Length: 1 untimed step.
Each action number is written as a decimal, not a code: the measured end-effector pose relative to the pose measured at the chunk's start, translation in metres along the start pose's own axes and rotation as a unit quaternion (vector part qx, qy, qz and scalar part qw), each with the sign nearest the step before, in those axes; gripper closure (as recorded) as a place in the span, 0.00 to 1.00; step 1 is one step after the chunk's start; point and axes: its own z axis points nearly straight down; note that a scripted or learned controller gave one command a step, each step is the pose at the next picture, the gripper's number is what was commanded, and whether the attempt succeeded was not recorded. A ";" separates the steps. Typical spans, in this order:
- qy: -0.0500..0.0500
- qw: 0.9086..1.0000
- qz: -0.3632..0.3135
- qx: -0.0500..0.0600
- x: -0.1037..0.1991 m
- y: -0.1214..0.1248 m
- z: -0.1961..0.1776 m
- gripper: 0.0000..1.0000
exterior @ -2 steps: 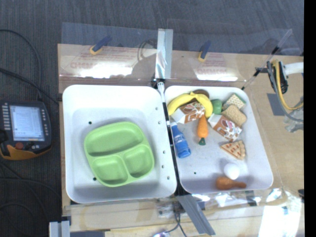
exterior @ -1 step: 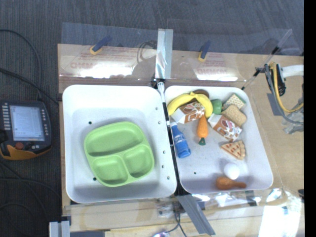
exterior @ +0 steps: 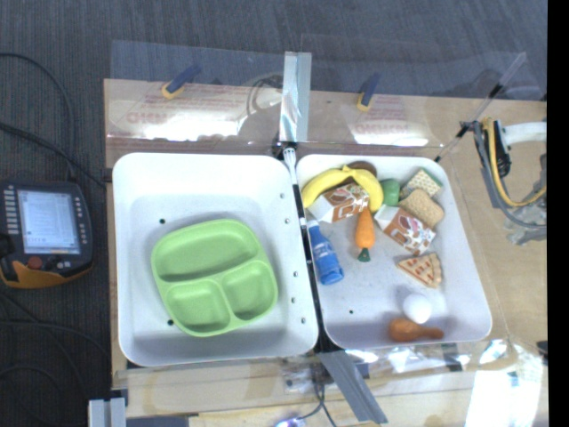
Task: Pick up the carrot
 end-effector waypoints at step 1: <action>0.001 1.000 -0.001 0.000 0.002 -0.002 -0.009 1.00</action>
